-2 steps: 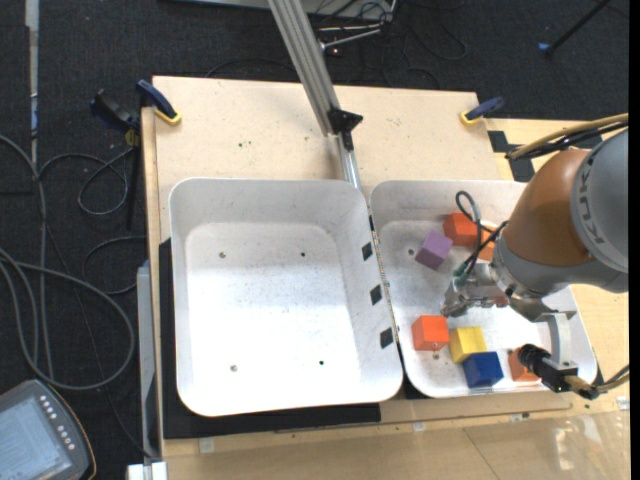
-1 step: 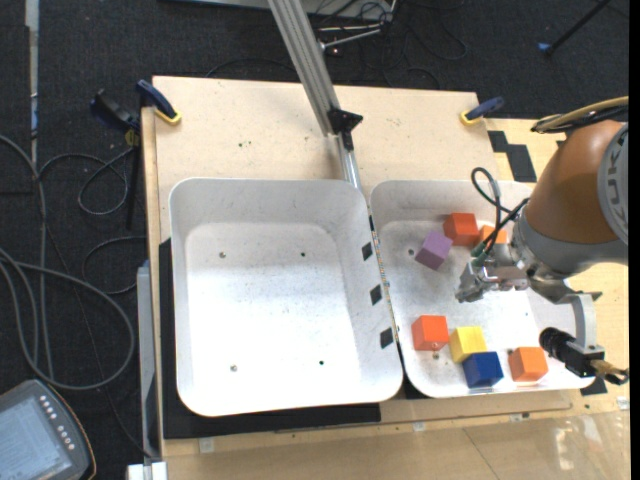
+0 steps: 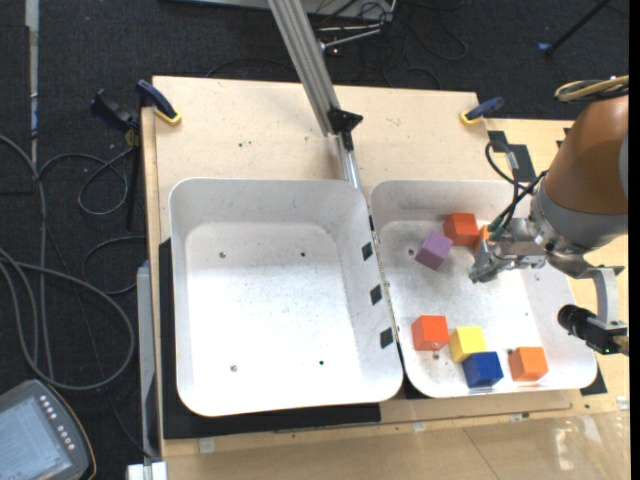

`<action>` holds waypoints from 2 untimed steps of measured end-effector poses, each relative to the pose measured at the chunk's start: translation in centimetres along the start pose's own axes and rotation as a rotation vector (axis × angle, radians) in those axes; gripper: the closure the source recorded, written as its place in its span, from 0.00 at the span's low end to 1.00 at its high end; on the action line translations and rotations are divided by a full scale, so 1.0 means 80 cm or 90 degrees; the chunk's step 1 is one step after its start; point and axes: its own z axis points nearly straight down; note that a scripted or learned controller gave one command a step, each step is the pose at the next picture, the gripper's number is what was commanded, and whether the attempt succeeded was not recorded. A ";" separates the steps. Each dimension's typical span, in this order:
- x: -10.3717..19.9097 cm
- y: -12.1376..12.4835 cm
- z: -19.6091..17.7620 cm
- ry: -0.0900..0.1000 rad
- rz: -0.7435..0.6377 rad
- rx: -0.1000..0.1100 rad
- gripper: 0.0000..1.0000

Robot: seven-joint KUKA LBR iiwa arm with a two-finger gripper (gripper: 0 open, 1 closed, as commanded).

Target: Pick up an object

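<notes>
Six small coloured blocks lie in the right-hand shallow white plastic bin [image 3: 560, 373], any of which could be the thing to lift. In its upper part an orange cube [image 3: 461, 228] sits just beside a pale purple cube [image 3: 434, 251], the purple one lower and to the left, the two close or perhaps touching at a corner. Along the near edge of the same bin there is a second group: an orange-red cube [image 3: 430, 331], then a yellow cube [image 3: 466, 343] just to its right, a dark blue cube [image 3: 483, 369] pressed against the yellow one's lower right side, and a further orange cube [image 3: 528, 363] a little apart to the right of the blue one. The grey two-finger gripper [image 3: 484, 266] is low over the upper part of this bin, just to the right of the orange and purple pair, its tip close to the bin floor; whether its jaws are parted or closed cannot be told from this slanted view, and no block is seen between them. Behind it the grey wrist and broad orange band of the arm [image 3: 590, 183] reach in from the right, with cables looping alongside. The left-hand shallow white plastic bin [image 3: 185, 288] adjoins the right one along a shared middle edge. Both rest on a pale wooden bench top [image 3: 260, 133], with yellow and blue clamps [image 3: 160, 103] at its far corners and a slanted metal pole [image 3: 305, 53] rising from behind the bins.
</notes>
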 end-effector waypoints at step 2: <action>0.066 0.002 -0.064 0.002 -0.003 0.002 1.00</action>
